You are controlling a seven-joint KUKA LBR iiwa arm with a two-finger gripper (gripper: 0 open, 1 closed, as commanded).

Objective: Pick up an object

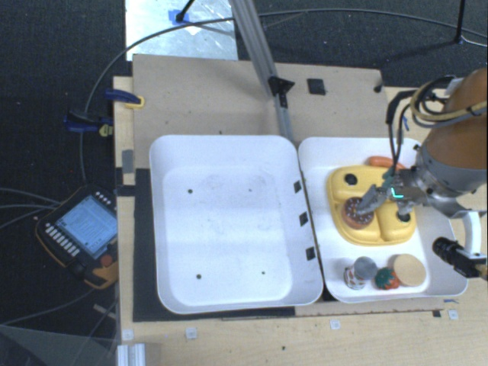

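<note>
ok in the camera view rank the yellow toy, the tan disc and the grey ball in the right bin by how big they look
1. yellow toy, clearly largest
2. tan disc
3. grey ball, slightly smaller than the disc

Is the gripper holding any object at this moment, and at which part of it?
It cannot be told. The gripper is low over the yellow object in the right bin.

Both bins (229, 147) are white. The tray (374, 231) is yellow, with a speckled brown piece (356, 212) on it. Behind it, something orange (379, 161). In front lie a tan disc (409, 269) and a grey ball (364, 265).
</note>
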